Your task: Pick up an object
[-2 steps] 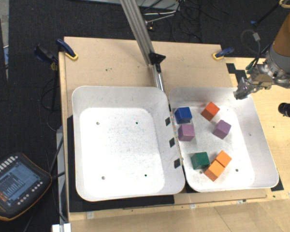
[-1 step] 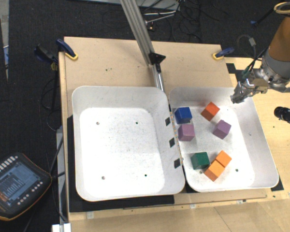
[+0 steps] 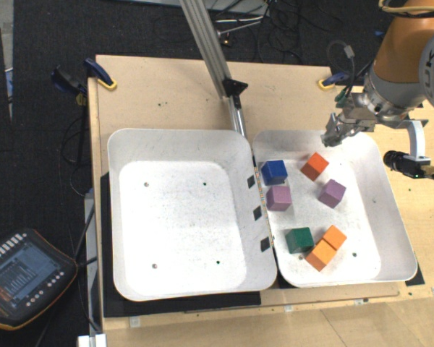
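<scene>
Blocks are seen lying in the right bin (image 3: 390, 230), and none is held between the fingers of the pincer (image 3: 333, 137), which hangs at the bin's far edge; whether it is spread or pressed together cannot be told. Nearest to it an orange block (image 3: 315, 166) is found, then a purple block (image 3: 332, 193). A blue block (image 3: 274, 171) and a second purple one (image 3: 278, 197) are placed along the left wall. Near the front, a green block (image 3: 299, 239) is just beside two orange blocks (image 3: 326, 247). The left bin (image 3: 177, 208) is set alongside.
</scene>
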Controlling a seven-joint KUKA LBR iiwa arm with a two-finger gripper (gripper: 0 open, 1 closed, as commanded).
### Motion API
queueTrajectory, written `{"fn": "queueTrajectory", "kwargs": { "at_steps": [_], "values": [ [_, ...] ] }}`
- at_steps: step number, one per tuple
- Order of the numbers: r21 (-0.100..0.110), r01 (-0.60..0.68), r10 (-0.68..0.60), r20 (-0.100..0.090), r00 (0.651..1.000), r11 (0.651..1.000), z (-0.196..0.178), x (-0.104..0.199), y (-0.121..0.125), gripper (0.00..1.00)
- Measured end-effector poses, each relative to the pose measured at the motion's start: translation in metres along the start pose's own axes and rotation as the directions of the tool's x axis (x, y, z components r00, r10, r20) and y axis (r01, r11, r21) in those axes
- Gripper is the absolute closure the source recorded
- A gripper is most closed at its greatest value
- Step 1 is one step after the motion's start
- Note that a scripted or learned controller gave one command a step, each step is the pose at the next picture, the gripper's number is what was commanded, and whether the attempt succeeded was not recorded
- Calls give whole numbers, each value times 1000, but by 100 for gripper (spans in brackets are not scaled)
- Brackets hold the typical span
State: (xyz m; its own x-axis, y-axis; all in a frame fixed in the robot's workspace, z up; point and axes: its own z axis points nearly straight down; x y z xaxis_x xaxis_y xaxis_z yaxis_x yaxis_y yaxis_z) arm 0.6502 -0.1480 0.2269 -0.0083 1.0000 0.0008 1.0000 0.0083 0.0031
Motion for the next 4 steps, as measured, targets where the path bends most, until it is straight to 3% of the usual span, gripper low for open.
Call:
{"fn": "queueTrajectory", "kwargs": {
  "at_steps": [4],
  "values": [
    [4, -1, 1, -1, 1000, 1000, -14, 200, 1, 100]
  ]
}}
